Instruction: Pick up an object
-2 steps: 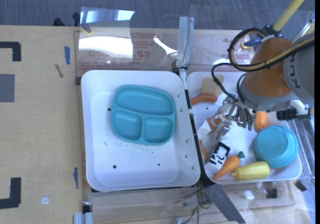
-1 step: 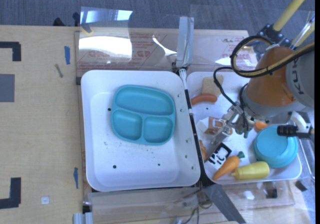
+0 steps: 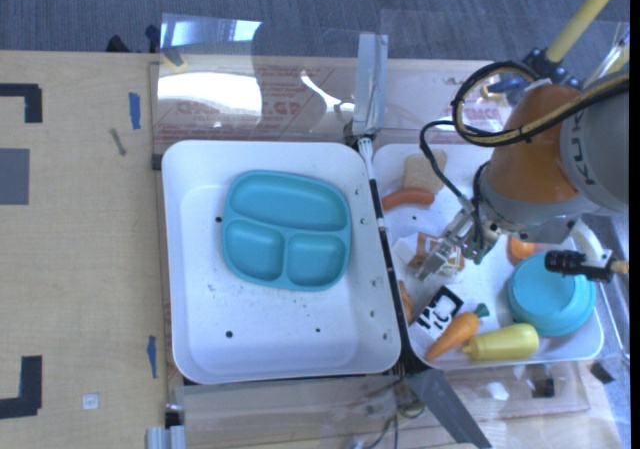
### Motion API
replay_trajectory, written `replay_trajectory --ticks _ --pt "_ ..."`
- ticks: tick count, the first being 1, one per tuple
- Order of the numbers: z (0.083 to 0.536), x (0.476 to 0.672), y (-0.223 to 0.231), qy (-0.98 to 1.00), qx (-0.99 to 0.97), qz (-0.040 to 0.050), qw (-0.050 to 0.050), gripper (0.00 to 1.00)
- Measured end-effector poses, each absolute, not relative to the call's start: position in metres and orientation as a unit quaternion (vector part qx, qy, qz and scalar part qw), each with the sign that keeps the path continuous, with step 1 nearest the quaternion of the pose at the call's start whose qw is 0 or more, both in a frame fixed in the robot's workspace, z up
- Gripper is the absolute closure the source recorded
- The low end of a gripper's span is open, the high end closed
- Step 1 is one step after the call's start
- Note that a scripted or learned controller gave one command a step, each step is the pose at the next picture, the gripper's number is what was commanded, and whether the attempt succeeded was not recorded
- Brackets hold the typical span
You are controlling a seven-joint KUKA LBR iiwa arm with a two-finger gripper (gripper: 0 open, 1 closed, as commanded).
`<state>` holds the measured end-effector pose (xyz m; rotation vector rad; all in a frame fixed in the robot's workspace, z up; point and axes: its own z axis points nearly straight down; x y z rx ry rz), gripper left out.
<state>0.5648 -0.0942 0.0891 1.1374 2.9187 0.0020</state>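
Observation:
My gripper (image 3: pixel 437 259) is low in the right bin (image 3: pixel 590 342), near its left wall, over a small brown and orange item that it partly hides. Around it lie an orange sausage (image 3: pixel 408 199), a beige bread piece (image 3: pixel 418 173), a carrot (image 3: pixel 455 332), a yellow squash-like piece (image 3: pixel 500 342), a blue bowl (image 3: pixel 549 298) and a small orange piece (image 3: pixel 520 249). A black-and-white tag (image 3: pixel 437 309) lies just in front of the gripper.
The left bin (image 3: pixel 190 317) holds a blue divided plate (image 3: pixel 286 229). A raised divider (image 3: pixel 385 257) separates the two bins. The arm's orange band and cables (image 3: pixel 535 152) hang over the back right of the right bin.

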Motion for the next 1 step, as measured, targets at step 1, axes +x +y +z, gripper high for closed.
replay_trajectory --ticks 1 --pt "0.0891 0.5522 -0.1004 0.859 0.512 0.0036 0.005 0.00"
